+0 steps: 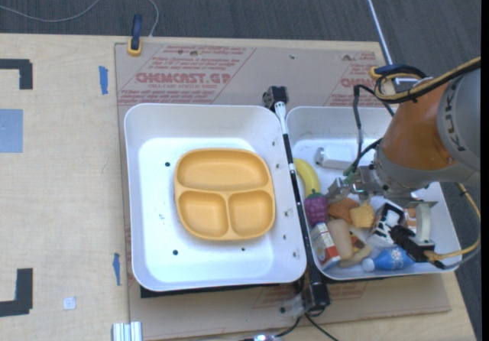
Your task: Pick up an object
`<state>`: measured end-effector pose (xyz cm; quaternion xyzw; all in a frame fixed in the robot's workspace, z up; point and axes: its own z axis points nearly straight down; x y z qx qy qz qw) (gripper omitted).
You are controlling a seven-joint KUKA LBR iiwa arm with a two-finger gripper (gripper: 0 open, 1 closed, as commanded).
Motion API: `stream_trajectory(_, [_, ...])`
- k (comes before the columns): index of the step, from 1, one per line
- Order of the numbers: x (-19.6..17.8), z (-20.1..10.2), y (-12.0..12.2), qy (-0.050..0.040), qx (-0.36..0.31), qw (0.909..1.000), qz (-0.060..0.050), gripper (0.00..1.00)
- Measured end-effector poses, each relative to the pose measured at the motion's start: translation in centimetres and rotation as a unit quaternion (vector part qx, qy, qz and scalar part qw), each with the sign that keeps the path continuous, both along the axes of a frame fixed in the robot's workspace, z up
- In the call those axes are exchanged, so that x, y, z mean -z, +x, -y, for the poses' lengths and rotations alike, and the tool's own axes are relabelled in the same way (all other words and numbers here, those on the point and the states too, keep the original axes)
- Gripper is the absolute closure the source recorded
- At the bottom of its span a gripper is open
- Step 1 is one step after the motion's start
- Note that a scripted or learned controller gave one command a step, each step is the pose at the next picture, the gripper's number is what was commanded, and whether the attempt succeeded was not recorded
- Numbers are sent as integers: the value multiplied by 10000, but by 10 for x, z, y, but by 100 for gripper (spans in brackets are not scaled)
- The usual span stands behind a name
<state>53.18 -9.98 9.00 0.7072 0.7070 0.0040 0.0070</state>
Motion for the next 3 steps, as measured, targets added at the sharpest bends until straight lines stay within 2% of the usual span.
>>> stream_trajectory(1, [0,-5,27,-7,9,10000,-25,0])
stream_trajectory(2, [0,-2,-32,-4,2,10000,5,0])
stream_trajectory(3, [-11,1,-30,-37,18,10000,41,100])
